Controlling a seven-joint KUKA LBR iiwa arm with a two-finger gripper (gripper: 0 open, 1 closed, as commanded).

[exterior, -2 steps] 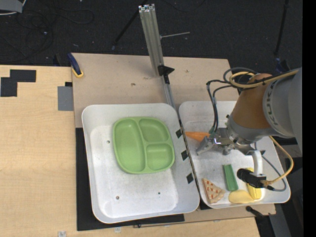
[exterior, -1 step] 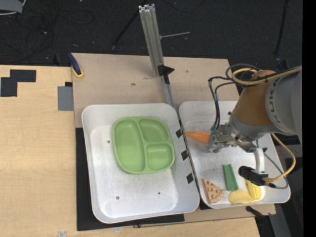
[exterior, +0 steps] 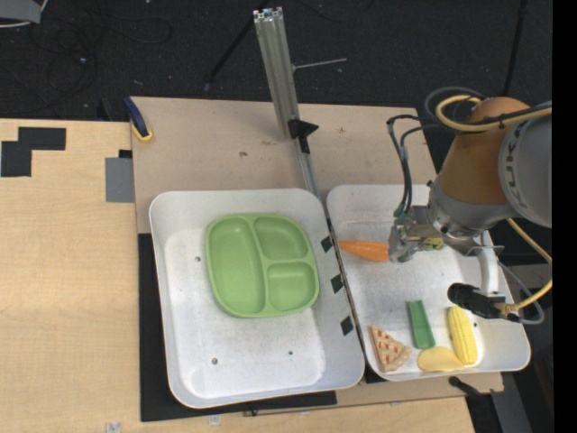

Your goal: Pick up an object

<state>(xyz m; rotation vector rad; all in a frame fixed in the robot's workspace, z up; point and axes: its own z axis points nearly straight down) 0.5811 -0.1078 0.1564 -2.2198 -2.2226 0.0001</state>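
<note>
The hand (exterior: 403,244) sits low in the right white bin (exterior: 361,207), right at the blunt end of a tapered orange carrot (exterior: 364,251); can't tell its grip state.

High slanted view over both bins (exterior: 180,242)

We see a light wooden desk (exterior: 63,269) carrying two shallow white bins side by side on a dark mat. The left bin (exterior: 180,350) sits near the middle of the desk, the right bin (exterior: 379,287) toward the desk's right edge, and their inner rims touch. At the far edge, a metal post (exterior: 278,70) rises from the desk between the two bins. Near the far left of the brown board lies a small blue and yellow tool (exterior: 138,120).
</note>
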